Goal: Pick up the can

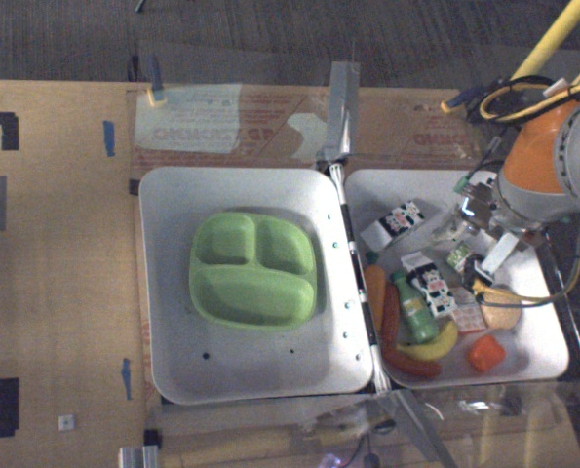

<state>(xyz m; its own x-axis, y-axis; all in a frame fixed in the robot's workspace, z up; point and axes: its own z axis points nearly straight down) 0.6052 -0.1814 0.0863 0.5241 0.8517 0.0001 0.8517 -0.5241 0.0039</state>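
The right bin (548,359) holds a pile of small items. A white cylinder with a black-and-white label, which looks like the can (399,222), lies on its side near the bin's upper left. A similar labelled piece (432,289) lies lower, beside a green bottle (415,312). I cannot tell for sure which of the two is the can. My gripper (483,234) hangs low over the bin's upper right part, below the orange wrist band (535,159). It is to the right of the upper cylinder and apart from it. Nothing shows held in it.
A banana (434,345), a long orange-red piece (380,305), a red-orange lump (485,353), a round brown biscuit (502,312) and a small green-white item (458,256) share the right bin. The left bin (173,359) holds a green divided plate (253,269). Cables trail by the arm.
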